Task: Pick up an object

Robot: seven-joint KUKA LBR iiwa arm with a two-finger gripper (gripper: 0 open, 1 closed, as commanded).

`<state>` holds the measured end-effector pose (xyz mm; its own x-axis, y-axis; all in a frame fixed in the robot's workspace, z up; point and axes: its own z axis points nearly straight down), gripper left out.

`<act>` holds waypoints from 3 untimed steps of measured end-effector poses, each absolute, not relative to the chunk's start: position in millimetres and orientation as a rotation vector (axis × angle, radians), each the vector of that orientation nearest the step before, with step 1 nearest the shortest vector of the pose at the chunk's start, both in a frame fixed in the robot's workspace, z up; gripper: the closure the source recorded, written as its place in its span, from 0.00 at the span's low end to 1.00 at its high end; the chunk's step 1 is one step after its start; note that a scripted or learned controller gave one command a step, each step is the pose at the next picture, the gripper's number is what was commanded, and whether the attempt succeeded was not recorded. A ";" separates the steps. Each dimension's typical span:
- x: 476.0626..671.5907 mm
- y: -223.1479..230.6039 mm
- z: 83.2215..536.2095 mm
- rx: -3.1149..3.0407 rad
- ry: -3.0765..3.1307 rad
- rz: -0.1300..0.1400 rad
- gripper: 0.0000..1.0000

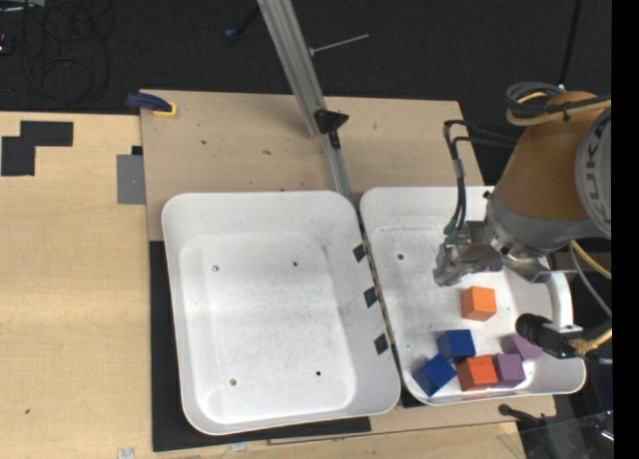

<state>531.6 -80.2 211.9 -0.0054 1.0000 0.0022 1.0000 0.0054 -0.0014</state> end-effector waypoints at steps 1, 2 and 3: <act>540.4 -21.8 223.8 -2.213 -2.226 0.000 1.00; 560.4 25.8 230.1 -2.215 -2.225 -0.001 1.00; 567.4 67.0 230.5 -2.216 -2.224 0.003 1.00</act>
